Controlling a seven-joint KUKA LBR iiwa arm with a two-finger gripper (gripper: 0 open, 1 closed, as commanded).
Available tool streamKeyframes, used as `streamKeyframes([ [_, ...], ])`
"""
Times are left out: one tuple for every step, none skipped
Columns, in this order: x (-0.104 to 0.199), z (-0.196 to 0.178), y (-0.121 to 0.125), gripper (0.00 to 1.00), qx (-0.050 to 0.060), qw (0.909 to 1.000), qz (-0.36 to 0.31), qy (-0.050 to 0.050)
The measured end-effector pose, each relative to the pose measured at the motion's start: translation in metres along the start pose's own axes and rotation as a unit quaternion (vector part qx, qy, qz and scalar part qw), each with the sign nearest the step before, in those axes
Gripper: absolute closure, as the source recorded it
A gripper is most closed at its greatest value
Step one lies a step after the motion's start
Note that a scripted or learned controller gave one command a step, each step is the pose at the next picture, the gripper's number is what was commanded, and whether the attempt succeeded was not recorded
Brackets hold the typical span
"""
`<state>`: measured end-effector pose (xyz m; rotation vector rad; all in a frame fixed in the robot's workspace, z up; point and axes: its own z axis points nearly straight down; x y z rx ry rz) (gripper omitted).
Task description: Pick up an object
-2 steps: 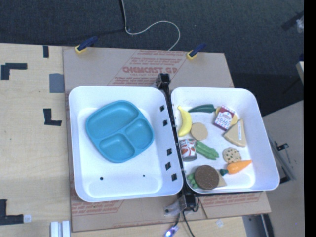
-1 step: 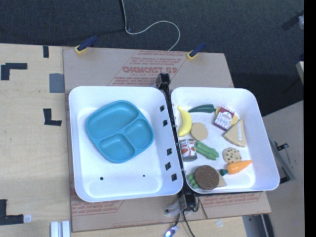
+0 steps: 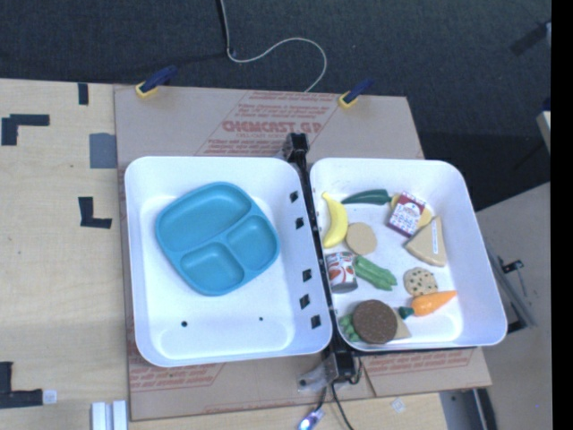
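pale wooden bench (image 3: pixel 54 240) under a sheet of brown printed cardboard (image 3: pixel 269 124), bearing two shallow white bins side by side on a dark floor. no part of the arm or its tool can be made out over the bins, so the state of the gripper cannot be told.

right white plastic bin (image 3: pixel 466 240): all the candidate objects, small moulded toy foods with smooth, slightly glossy surfaces. curved yellow banana (image 3: pixel 334 219) near the inner wall; dark green pepper (image 3: pixel 366 197) behind it; flat tan disc (image 3: pixel 362 238); small red-and-white can (image 3: pixel 341 271); green pea pod (image 3: pixel 375 272) touching the can's side; red-and-white box (image 3: pixel 406 213); pale wedge of sandwich (image 3: pixel 429 243); speckled round cookie (image 3: pixel 419 281); orange carrot (image 3: pixel 433 302); dark brown round burger patty (image 3: pixel 374 322) at the near edge.

left white plastic bin (image 3: pixel 215 330): one light blue three-compartment plate (image 3: pixel 218 237), tilted to the bin's walls.

suggested approach: probably choose a piece standing apart, such as the carrot or the banana; descend from above with fingers across its narrow axis, away from walls and neighbours. rounded, slick shapes may slip from a shallow pinch.
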<state>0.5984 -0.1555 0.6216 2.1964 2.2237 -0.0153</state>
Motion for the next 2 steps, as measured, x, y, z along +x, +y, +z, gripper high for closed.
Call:
streamKeyframes([
  [0.000, -0.010, 0.000, 1.00, 0.000, 1.0000, 0.000, 0.000],
  [0.001, -0.020, 0.001, 1.00, 0.000, 1.0000, -0.001, -0.001],
])
